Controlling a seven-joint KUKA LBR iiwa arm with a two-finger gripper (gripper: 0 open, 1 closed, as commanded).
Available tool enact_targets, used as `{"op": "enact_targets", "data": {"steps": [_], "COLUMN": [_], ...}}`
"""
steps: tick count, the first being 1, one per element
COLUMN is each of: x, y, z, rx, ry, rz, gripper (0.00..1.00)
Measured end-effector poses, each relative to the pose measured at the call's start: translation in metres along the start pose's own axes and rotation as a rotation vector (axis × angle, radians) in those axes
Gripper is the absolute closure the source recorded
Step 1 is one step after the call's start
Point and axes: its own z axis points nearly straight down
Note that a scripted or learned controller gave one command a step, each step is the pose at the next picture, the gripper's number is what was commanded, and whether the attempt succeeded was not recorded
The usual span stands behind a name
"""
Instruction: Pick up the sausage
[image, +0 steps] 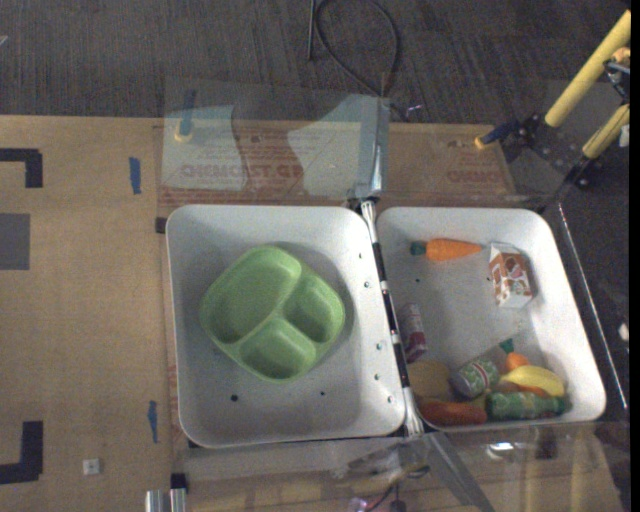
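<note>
The sausage (453, 411), a reddish-orange rounded piece, lies along the front wall of the right bin (570, 300), near its front left corner. It touches a tan round item (430, 378) behind it and a green bottle (522, 404) at its right end. Part of it is hidden behind the bin's front rim.
The right bin also holds a carrot (452, 249), a small carton (510, 276), a dark red can (412, 332) by the left wall, a tin (478, 375) and a banana (535, 379). A green divided plate (272, 312) sits in the left bin (200, 400).
</note>
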Motion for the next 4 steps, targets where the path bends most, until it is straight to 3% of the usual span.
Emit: {"op": "enact_targets", "data": {"steps": [1, 2, 3, 4], "x": [0.0, 0.002, 0.002, 0.023], "y": [0.0, -0.002, -0.002, 0.011], "z": [0.0, -0.007, -0.007, 0.215], "rx": [0.0, 0.002, 0.002, 0.002], "ry": [0.0, -0.006, -0.006, 0.001], "rz": [0.0, -0.005, -0.005, 0.024], "gripper": [0.0, 1.0, 0.0, 0.0]}}
